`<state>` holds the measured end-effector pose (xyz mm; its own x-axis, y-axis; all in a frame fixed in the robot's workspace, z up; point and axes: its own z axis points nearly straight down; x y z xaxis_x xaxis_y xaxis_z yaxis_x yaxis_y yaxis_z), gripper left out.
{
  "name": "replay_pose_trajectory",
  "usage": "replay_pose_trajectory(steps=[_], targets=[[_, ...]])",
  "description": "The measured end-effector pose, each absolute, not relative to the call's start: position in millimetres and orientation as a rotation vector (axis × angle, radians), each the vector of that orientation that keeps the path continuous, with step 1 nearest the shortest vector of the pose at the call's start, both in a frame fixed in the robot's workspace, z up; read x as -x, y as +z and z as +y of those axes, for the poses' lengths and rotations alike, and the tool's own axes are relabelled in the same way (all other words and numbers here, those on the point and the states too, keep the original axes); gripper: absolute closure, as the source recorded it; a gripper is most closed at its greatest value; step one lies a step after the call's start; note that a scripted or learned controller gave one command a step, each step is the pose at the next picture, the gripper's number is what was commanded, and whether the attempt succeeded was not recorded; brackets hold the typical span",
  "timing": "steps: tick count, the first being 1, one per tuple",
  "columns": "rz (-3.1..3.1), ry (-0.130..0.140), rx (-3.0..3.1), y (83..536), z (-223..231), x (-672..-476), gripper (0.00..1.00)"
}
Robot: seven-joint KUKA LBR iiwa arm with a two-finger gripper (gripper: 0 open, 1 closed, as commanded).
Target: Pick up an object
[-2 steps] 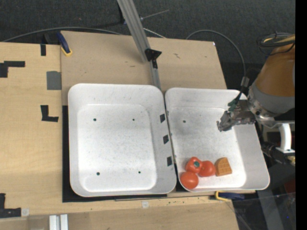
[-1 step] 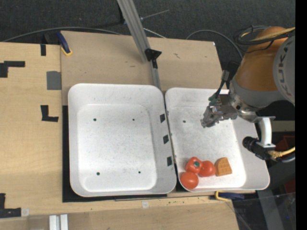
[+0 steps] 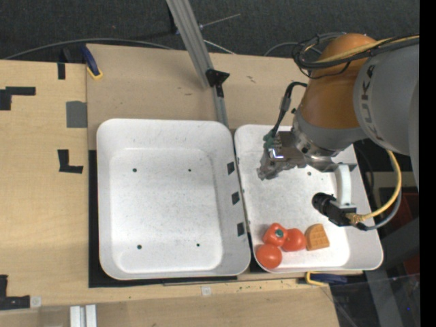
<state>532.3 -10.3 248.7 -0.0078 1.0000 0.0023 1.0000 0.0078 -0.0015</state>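
Observation:
My gripper (image 3: 268,169) hangs over the upper left part of the right bin (image 3: 286,196), fingers pointing down and to the left. Nothing shows between the fingers. At the near edge of that bin lie a red tomato-like piece (image 3: 269,255), a red pepper-like piece with a green top (image 3: 275,234), another small red piece (image 3: 294,240) and a tan waffle-like block (image 3: 317,238). These things sit well below the gripper in the view, apart from it.
The left bin (image 3: 167,196) lies beside the right one, sharing a raised rim. A grey metal rod (image 3: 197,46) slants down to a black clamp at the bins' far edge. A black fitting with a yellow cable (image 3: 334,210) hangs off the arm over the right bin.

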Motion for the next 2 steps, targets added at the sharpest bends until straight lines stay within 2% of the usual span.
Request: replay_pose_trajectory(steps=[2], targets=[[-2.227,0.002,2.213,228,90,-558.6,1.00]])
